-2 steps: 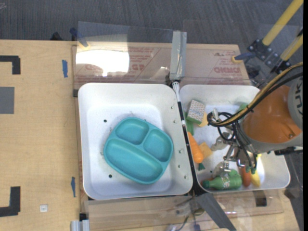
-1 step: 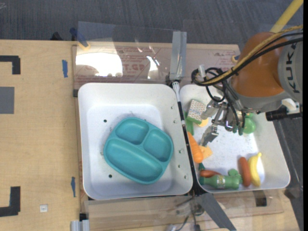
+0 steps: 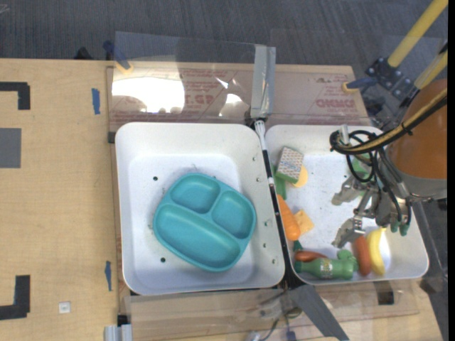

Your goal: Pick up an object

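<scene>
At the frame's lower right, the metal two-finger end effector (image 3: pixel 353 212) hangs with fingers apart inside the shallow white right-hand bin (image 3: pixel 323 169), beside a yellow-and-orange plastic toy (image 3: pixel 373 251).

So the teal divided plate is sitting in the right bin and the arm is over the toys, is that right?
Not quite. The camera view shows the teal plate in the left bin, not the right. The arm is indeed over the toys in the right bin.

- Grey arm with an orange band (image 3: pixel 426 144) enters from the right, wrist angled downward.
- Metal two-finger end effector (image 3: pixel 347 215) hangs below-left of the band, fingers spread apart, empty.
</scene>
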Controlling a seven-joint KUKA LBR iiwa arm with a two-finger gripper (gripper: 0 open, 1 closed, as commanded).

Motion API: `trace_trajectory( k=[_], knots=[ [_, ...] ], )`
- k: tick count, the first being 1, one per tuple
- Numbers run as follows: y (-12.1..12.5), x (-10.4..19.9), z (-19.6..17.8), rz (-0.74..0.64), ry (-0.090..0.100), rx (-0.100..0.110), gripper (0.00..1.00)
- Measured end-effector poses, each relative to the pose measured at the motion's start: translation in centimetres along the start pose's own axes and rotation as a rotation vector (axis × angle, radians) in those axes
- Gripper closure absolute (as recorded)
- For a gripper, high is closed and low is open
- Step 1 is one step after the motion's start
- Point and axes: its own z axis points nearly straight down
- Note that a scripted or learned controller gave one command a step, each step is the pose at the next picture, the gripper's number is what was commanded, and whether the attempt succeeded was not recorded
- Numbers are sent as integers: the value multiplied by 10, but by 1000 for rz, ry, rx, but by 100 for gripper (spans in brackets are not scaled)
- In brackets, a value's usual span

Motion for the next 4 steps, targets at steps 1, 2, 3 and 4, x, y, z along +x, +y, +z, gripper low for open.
trace_trajectory(
  k=[1,2,3,4],
  knots=[
    [12,-55,48,277,2,0,0],
    [27,-104,119,442,6,1,0],
    [-2,-47,123,561,-7,-4,0],
    [60,-119,23,608,-5,-6,0]
  ],
)
